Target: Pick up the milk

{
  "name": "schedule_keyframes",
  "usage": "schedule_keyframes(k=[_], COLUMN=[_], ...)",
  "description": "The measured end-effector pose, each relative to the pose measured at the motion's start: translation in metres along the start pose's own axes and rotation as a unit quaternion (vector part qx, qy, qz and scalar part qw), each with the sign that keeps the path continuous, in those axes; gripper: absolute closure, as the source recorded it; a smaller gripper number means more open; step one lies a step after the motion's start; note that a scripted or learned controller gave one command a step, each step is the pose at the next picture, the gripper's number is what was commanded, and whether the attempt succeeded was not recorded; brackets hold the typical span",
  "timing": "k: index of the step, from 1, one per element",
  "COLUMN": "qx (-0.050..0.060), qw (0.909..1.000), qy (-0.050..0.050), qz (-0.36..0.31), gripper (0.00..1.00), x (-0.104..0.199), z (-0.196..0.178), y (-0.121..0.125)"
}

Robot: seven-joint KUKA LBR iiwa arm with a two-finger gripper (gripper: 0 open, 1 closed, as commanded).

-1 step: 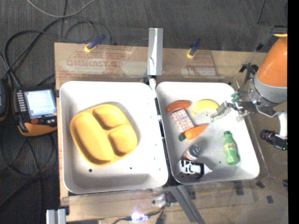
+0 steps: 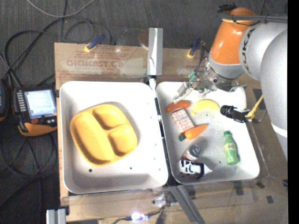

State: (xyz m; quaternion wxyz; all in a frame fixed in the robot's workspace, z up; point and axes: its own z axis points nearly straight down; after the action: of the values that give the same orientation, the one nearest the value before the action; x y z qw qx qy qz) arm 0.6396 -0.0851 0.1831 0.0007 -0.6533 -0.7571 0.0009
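The black-and-white milk carton [image 2: 191,168] lies on its side at the right bin's [image 2: 252,171] front edge; the gripper [image 2: 187,90], fingers slightly parted, holds nothing.

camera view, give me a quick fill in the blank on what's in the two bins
1. The yellow tray lies in the ____ bin.
2. The green bottle lies in the ____ bin.
3. The carrot is colored ____.
4. The end effector hangs over the ____ bin's far end.

Missing words: left; right; orange; right
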Motion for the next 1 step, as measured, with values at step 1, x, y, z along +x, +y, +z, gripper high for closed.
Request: schedule_keyframes(k=[1], qx=[0.001], qw=[1.0], qy=[0.001], qz=[-0.004], gripper=[0.0], x=[-0.0223], z=[0.0685], y=[-0.0996])
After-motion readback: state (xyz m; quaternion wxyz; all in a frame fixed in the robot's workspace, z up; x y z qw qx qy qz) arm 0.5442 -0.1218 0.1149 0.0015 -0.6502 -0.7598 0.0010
